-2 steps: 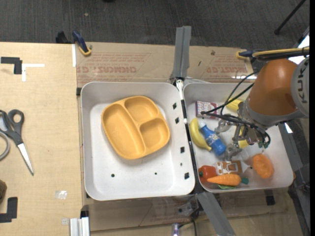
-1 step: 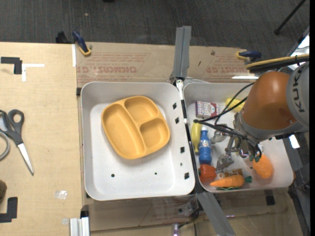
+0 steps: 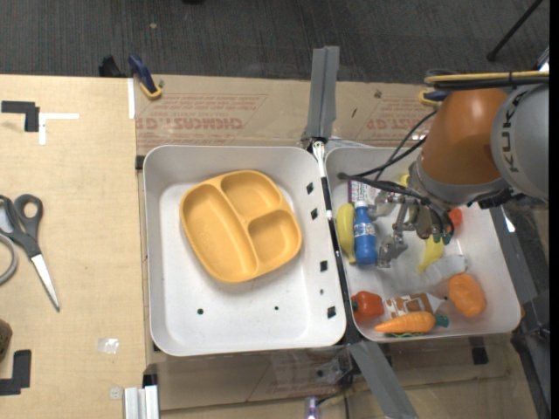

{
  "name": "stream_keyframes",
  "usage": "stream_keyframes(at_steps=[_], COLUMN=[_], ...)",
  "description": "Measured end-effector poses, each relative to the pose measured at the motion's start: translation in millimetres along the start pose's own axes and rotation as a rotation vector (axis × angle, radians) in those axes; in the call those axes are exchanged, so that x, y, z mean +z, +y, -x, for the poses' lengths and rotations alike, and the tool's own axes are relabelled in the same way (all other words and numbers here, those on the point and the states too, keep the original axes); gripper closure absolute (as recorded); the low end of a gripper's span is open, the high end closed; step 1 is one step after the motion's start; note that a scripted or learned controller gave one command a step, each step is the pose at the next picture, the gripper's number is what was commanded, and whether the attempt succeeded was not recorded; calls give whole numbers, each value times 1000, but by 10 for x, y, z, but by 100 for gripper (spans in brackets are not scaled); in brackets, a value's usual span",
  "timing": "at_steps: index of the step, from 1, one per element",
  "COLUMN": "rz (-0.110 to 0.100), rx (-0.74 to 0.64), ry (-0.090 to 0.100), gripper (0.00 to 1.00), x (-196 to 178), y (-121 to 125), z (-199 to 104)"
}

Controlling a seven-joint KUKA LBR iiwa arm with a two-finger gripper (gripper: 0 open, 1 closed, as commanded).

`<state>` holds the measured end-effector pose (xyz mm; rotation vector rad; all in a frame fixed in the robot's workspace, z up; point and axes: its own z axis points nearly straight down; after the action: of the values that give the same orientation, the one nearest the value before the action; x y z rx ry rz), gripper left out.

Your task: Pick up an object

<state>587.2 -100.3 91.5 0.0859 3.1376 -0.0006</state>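
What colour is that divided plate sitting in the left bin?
The divided plate is yellow-orange, plain with no pattern, seen best in the camera view looking down on the left bin.

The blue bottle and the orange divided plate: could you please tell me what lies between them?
In the camera view, the yellow banana lies beside the blue bottle, then come the two bins' adjoining walls and bare white floor before the orange divided plate.

a yellow divided plate [image 3: 241, 224] with three compartments lies in the left white bin [image 3: 175, 321]. on the wooden bench [image 3: 70, 260] to the left rest grey-handled scissors [image 3: 31, 238]. brown cardboard [image 3: 227, 116] lies behind the bins, with a blue clamp [image 3: 145, 77] at its corner.
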Motion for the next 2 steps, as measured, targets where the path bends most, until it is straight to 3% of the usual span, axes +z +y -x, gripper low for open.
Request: stream_keyframes(at_steps=[1,2], rz=[1,0], rx=[81,135], ry=[2,4], gripper=[0,0], x=[2,15], y=[-78,36], z=[-473,-476])
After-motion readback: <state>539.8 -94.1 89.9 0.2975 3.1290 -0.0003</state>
